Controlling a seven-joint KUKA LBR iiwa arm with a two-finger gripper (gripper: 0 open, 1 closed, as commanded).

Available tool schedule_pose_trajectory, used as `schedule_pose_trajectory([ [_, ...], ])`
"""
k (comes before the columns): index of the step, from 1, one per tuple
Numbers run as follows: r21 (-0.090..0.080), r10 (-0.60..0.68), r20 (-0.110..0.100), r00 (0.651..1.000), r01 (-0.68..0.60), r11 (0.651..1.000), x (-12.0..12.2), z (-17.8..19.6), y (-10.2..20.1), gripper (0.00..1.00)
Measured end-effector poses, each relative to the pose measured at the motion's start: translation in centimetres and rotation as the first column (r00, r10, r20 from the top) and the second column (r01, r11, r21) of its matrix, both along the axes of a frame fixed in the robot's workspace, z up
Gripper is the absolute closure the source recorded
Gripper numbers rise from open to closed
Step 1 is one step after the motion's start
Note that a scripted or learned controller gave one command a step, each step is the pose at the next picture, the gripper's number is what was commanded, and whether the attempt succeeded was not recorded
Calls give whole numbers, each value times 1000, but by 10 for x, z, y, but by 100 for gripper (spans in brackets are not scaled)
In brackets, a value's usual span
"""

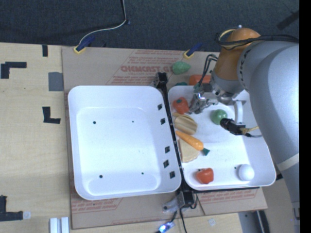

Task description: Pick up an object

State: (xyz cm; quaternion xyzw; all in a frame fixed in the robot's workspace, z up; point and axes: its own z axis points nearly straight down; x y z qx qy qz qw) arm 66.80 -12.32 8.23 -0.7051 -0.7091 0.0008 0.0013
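Note:
My gripper (198, 102) hangs low over the back left part of the right bin (257, 164), just right of a red tomato-like piece (180, 105). A green round piece (218, 115) lies a little to its right. Nothing shows between the fingers. Further forward lie a tan bread-like slice (185, 124), an orange carrot (191, 141), a red pepper-like piece (205, 175) and a white ball (244, 172). An orange piece (198, 79) sits at the bin's back edge, partly hidden by the wrist.
The left bin (116, 140) stands beside the right one, with a black divider (167, 130) between them. A green object (181, 67) rests on the cardboard behind the bins. The grey arm (272, 91) covers the right bin's back right corner.

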Motion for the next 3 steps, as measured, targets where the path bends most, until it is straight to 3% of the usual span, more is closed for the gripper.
schedule_pose_trajectory([
  [2, -3, -5, 3, 1000, 5, 1000, 0, 2, -35, 100],
  [3, -1, -6, 1, 1000, 6, 1000, -53, 3, -20, 100],
])
